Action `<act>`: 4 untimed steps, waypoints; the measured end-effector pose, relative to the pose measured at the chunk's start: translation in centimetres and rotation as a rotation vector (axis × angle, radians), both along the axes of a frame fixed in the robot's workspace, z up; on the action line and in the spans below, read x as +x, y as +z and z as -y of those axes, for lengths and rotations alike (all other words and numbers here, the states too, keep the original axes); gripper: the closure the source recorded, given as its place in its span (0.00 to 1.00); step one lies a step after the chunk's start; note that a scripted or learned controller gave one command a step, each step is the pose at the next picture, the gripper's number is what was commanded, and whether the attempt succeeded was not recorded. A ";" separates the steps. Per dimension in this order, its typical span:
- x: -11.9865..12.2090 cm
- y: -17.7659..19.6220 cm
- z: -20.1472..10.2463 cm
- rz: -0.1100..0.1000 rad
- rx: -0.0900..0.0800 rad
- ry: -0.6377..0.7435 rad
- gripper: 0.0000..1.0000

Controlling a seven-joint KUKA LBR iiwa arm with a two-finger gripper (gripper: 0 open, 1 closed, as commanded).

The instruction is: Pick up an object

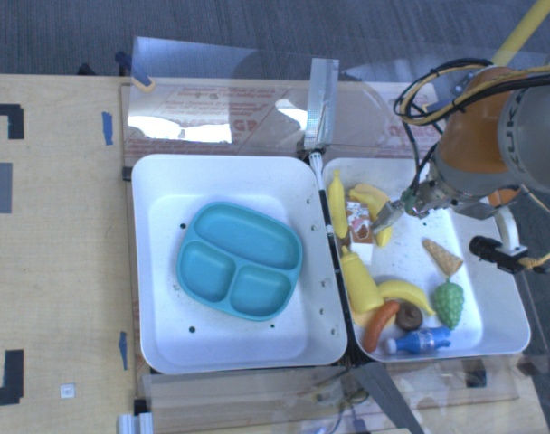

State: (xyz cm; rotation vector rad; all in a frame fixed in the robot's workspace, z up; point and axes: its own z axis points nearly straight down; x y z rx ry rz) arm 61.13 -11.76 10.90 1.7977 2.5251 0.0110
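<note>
Your gripper [390, 213] hangs low in the right bin [497, 328] — tips by a yellow piece [369, 197]; jaws' state you can't tell.

Blue plate [240, 259], white bins [157, 242], yellow banana [409, 293]

Bright even light, glare on clear panels [212, 107]

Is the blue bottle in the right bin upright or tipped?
Tipped. The blue bottle lies on its side along the near edge of the right bin, white cap end toward the carrot, below the green toy.
</note>
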 end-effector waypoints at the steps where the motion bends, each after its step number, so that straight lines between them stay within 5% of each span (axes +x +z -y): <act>1: -0.3 0.0 0.0 0.015 -0.003 0.019 0.00; 4: -0.5 0.0 -0.2 0.016 -0.004 0.010 0.00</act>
